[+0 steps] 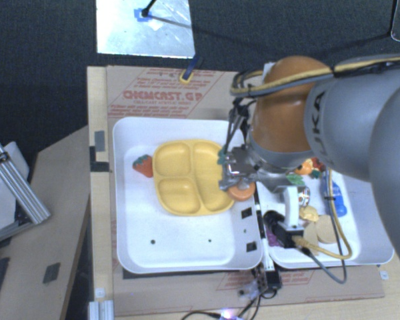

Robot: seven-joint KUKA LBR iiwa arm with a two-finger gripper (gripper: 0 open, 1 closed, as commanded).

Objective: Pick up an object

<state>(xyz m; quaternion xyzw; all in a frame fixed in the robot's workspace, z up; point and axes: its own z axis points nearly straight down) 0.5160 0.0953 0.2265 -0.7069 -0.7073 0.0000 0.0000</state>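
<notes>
Glossy yellow plastic tray [187, 177], smooth white plastic bin [130, 199], matt cardboard [160, 95], shiny metal sheet [120, 19]

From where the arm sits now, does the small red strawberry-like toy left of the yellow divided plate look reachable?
Probably yes: the red strawberry-like toy lies uncovered in the left white bin, nothing on top; the arm must cross the yellow divided plate.

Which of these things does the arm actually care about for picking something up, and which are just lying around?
Part of the job:
gripper
orange piece beside it
yellow divided plate
strawberry toy
left bin

Just lying about:
jumble of small items in the right bin
cardboard sheet
shiny foil square
</notes>
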